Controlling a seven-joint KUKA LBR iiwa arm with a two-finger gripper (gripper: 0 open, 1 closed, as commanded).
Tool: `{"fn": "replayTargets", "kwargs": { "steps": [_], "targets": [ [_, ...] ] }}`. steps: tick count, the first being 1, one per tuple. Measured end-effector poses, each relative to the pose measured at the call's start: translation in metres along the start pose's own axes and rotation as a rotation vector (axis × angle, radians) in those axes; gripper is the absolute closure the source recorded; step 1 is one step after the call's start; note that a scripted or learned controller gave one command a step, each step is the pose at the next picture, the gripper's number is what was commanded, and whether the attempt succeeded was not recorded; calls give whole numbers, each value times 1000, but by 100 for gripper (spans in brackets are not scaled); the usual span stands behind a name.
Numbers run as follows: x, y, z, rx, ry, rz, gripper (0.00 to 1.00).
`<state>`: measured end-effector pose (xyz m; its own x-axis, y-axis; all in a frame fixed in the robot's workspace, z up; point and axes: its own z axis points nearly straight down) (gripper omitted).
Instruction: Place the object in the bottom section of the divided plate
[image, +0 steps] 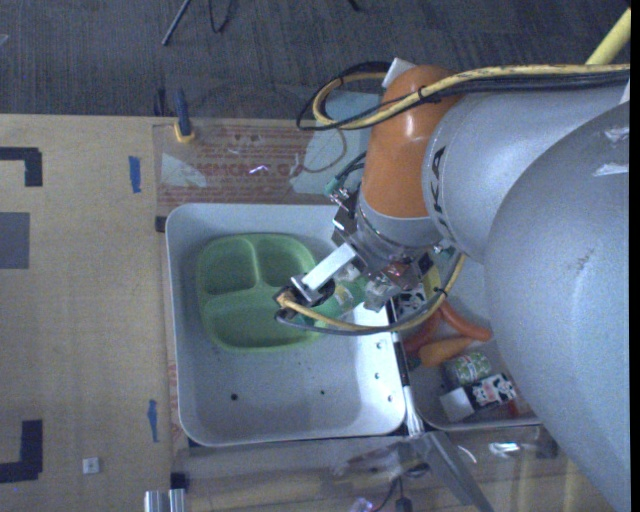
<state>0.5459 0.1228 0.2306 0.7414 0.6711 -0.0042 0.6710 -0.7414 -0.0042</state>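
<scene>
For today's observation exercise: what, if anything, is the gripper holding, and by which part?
It cannot be told. The gripper hangs over the right edge of the green divided plate, but the wrist hides whatever might be in it.

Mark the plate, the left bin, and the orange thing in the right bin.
plate (240, 318): camera view, bare floor of its largest section.
left bin (290, 400): camera view, bare floor below the plate.
orange thing (442, 351): camera view, its middle.

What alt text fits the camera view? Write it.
A grey robot arm reaches from the right over the right edge of a green divided plate lying in the left white bin. The right bin holds orange pieces and small packages.
</scene>
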Motion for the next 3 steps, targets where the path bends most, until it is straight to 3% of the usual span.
{"fn": "replayTargets", "kwargs": {
  "steps": [1,2,3],
  "targets": [
    [0,0,-10,1,-1,-2,100],
    [-13,-10,-30,-1,1,-195,100],
    [-12,-10,-39,0,0,-195,100]
  ]
}}
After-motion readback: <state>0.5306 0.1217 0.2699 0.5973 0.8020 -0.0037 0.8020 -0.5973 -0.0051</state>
